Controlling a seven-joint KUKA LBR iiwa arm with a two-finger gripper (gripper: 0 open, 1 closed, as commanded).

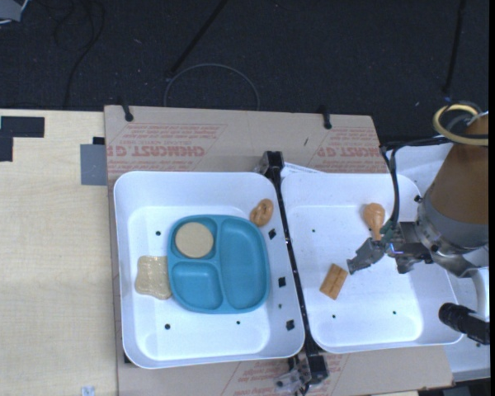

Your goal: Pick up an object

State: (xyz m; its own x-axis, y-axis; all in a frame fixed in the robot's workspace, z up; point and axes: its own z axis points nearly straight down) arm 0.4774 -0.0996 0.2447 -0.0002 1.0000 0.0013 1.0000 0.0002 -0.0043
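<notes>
The gripper hangs low over the right bin, reaching in from the right, and whether its claw is apart or together cannot be told from this angle. Nothing shows between its fingers. A tan block lies just left of and below the gripper tip, tilted, on the bin floor, near but apart from it. A drumstick-shaped piece lies above the gripper, near the bin's upper middle. The floor below and left of the block is bare white, with room to the lower rim and to the divider between the bins.

In the left bin a blue tray with three compartments fills the middle; a round beige cookie sits in its upper left compartment. A pale cracker lies against the tray's left edge, close to the bin wall. A small brown nugget sits beyond the tray's upper right corner, near the divider.

Both bins rest on cardboard with red print, on a light wood bench. Dark floor with cables lies beyond the bench's far edge.
</notes>
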